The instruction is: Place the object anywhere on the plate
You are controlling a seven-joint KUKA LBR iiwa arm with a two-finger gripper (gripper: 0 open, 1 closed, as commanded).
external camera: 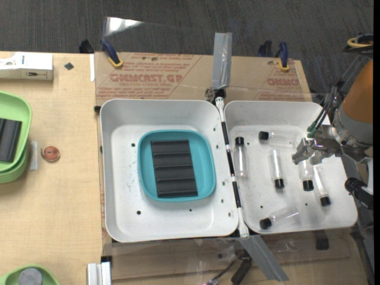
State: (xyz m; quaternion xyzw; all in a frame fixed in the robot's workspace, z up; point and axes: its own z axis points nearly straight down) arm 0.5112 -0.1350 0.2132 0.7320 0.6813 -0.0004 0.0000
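The counter (53, 218) was light wood and held two white bins side by side. The left bin (119, 212) held a teal plate (145, 159) with rounded corners. A dark ridged block (174, 168) lay in the middle of the plate.

The right bin (332, 218) held several clear tubes with black caps. The grey arm (356, 108), with its orange band, reached in from the right, over the right edge of that bin. The tool (301, 153) hung at the end of the arm, above the upper right part of the bin. I could not tell if it was apart or together.

One tube (306, 176) lay just below the tool, very near it, with its black cap pointing down. Another tube (320, 190) lay right beside that one. A tube (276, 170) lay a little to the left of the tool. One tube (240, 156) lay along the left wall of the bin, well apart from the tool. A short tube (273, 136) lay near the top, and one (279, 218) lay tilted near the bottom. All the tubes were in the right bin, apart from the plate.
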